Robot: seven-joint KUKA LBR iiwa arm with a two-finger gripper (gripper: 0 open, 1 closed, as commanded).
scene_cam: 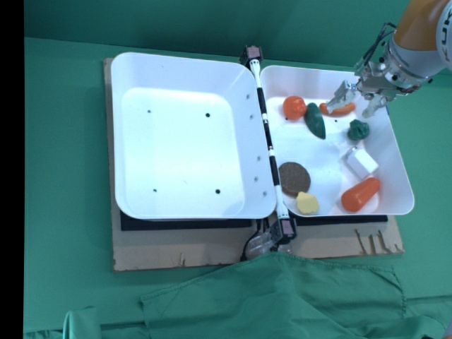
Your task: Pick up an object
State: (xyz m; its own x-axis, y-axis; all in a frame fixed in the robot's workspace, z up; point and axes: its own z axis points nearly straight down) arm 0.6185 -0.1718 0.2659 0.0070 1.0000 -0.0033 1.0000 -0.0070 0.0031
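Right bin [395, 189]: pincer [358, 99] seemingly straddling small orange piece [339, 109].

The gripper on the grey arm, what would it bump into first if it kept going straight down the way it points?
Probably the small orange carrot-shaped toy lying just under the gripper in the right white bin. The fingers look spread on either side of it, though depth is hard to judge.
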